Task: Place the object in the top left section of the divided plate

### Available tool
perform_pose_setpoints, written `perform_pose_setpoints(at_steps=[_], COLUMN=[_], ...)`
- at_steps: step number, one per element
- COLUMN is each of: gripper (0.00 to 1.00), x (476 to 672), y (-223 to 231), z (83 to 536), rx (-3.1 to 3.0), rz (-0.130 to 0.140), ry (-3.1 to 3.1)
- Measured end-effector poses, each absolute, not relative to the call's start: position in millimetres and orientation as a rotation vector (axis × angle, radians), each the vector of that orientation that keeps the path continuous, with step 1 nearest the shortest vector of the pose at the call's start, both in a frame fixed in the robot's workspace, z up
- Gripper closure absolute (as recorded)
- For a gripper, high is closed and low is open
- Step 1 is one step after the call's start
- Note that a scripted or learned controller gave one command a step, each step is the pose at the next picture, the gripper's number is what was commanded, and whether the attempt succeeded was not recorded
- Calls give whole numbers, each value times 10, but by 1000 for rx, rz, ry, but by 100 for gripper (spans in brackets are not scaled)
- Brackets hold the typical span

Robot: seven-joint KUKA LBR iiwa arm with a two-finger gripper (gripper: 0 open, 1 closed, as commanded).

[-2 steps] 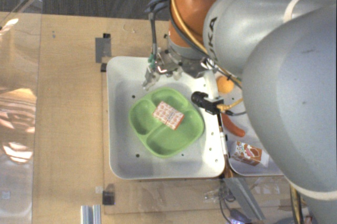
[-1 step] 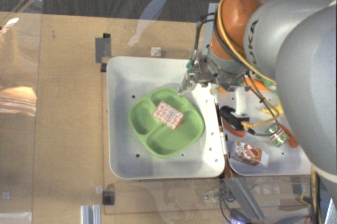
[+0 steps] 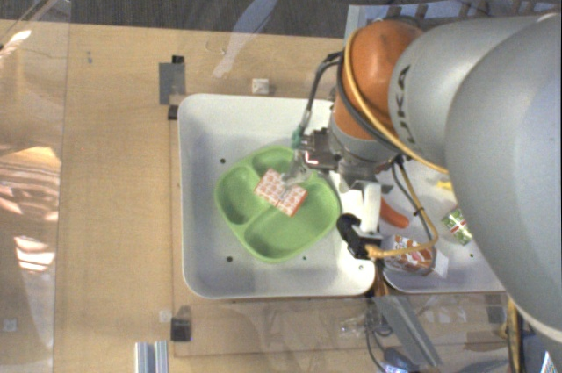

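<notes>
White bin on a wooden bench holds a green divided plate. The gripper hovers above a red-and-white packet on the plate; its grip cannot be told. Release only once the packet sits squarely inside the top left section.

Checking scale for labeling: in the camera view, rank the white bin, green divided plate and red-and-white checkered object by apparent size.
1. White bin
2. Green divided plate, inside the bin
3. Red-and-white checkered object, on the plate

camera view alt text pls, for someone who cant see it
A green divided plate sits in the left white bin, with a red-and-white patterned object lying across its central dividers. The grey and orange robot arm reaches in from the right, just above the plate's right edge, over the wooden bench.
</notes>
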State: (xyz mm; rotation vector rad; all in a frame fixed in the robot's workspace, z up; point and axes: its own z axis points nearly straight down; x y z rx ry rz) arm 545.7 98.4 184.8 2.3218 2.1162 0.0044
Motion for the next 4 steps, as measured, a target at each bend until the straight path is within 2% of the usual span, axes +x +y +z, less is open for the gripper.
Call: perform_pose_setpoints(at_steps=[1, 2, 3, 4], gripper=[100, 100, 100, 100], x=[5476, 5946, 5828, 6184], y=[993, 815, 1314, 1590], z=[1956, 1849, 1738, 1964], rx=[2316, 2094, 1419, 1258], rz=[11, 5, 7, 8], ry=[2121, 2338, 2798, 2872])
